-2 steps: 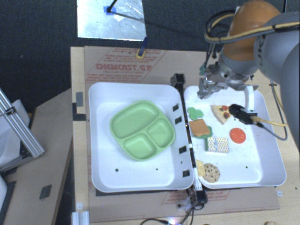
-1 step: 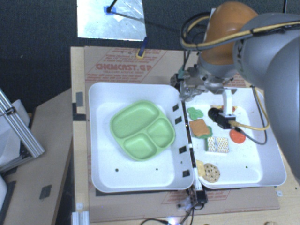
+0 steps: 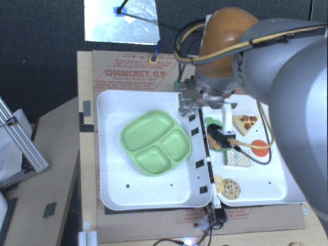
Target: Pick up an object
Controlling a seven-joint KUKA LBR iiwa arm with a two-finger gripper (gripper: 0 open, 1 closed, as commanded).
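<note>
Presently the gripper (image 3: 186,105) stands over the far end of the wall where the two white bins meet, at the far right corner of the left bin (image 3: 110,152). Whether it is open or closed I cannot tell, and neither can I tell if it has hold of anything, because the grey arm (image 3: 287,60) covers much of it from above. In the left bin lies one green plate (image 3: 155,142) with three compartments, near the middle and turned a little, just beside the gripper but apart from it. The right bin (image 3: 274,186) carries the small objects: a pizza slice (image 3: 245,123) at the far side, a red round piece (image 3: 260,147) nearer than it, a square piece with a dotted pattern (image 3: 237,159) around the middle, and a cookie (image 3: 231,189) with dark chips at the near left corner. A small green piece (image 3: 212,121) lies close to the dividing wall, left of the pizza slice. Both bins rest on a brown cardboard sheet (image 3: 133,73) with red print, on the table (image 3: 56,152).
</note>
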